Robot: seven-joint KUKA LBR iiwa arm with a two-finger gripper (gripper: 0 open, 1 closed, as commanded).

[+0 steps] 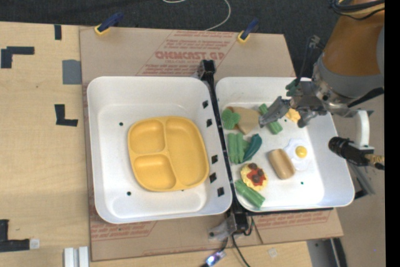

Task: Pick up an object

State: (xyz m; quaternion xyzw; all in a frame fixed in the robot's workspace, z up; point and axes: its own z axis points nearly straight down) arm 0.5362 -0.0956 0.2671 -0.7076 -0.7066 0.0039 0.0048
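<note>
The arm enters from the right of the frame, its orange band at upper right and its wrist angled down and to the left over the right bin (340, 194). The gripper (275, 117) sits in the upper middle of that bin. Whether it is open, closed or holding anything cannot be told: the tip is a dark mass overlapping green and yellow shapes, and no clear gap or clamped object can be resolved.

The pickable toy food items all lie in the right bin, mostly below and to the left of the gripper:

- A green bean bundle (235, 148) lies near the bin's left wall, long axis roughly vertical in the frame.
- A teal pepper-like piece (252, 147) lies just beside it on the right.
- A tan bread slice (248, 120) lies left of the gripper tip, near to touching it.
- A brown sausage-like roll (281, 164) lies below the gripper, long axis tilted slightly from vertical.
- A fried egg (298, 152) lies just right of the roll.
- A small pizza piece (254, 176) and a green pod (250, 196) lie at the lower left of the bin.

The left bin (103, 134) holds a yellow divided plate (167, 153), well apart from the gripper.

Judgement: the nearest candidates are the bread slice and the small green item at the tip. A grasp on the roll would call for travel toward the lower frame edge, with the jaws closing across its short axis.
</note>
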